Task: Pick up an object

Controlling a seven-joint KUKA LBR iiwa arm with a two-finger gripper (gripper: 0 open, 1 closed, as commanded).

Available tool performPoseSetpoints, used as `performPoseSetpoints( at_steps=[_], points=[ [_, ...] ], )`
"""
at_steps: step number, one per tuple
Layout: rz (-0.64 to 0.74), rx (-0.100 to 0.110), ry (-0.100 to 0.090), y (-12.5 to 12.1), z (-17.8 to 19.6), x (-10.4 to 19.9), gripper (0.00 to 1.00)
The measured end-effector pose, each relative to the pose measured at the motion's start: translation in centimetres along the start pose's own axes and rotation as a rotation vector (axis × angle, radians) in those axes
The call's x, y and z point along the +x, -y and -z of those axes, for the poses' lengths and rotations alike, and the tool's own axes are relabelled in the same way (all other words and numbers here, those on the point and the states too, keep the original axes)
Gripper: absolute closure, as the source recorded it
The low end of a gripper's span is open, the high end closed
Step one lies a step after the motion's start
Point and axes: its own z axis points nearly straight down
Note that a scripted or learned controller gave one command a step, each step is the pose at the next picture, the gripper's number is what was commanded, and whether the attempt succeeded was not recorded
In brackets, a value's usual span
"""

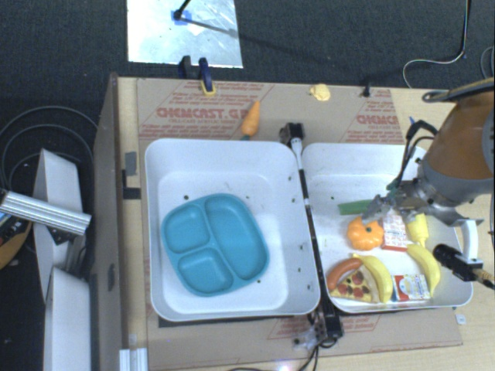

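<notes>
The right bin (pixel 340 165) holds several toy foods. An orange pumpkin-like fruit (pixel 365 235) lies near its middle, with a flat green strip (pixel 355 205) just behind it. Two bananas (pixel 378 276) (pixel 426 263), a pizza slice (pixel 347 279), a small red and white carton (pixel 411 287), a white packet (pixel 396 231) and a small yellow piece (pixel 418 227) lie toward the front and right. My gripper (pixel 387 206) hangs low over the bin, just above and right of the orange fruit, at the end of the green strip. Nothing is visibly held.
A blue divided plate (pixel 214 243) lies in the left bin (pixel 170 165). On the cardboard behind the bins lie an orange carrot (pixel 250 119) and a small yellow object (pixel 320 92). A black ridge (pixel 306 207) separates the bins.
</notes>
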Motion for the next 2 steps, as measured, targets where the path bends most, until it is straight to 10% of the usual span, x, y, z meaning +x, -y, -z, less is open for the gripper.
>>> performPoseSetpoints(
  at_steps=[2],
  points=[
    [-0.010,-0.001,0.003,0.9,-6.7,5.6,0.00]
  ],
)
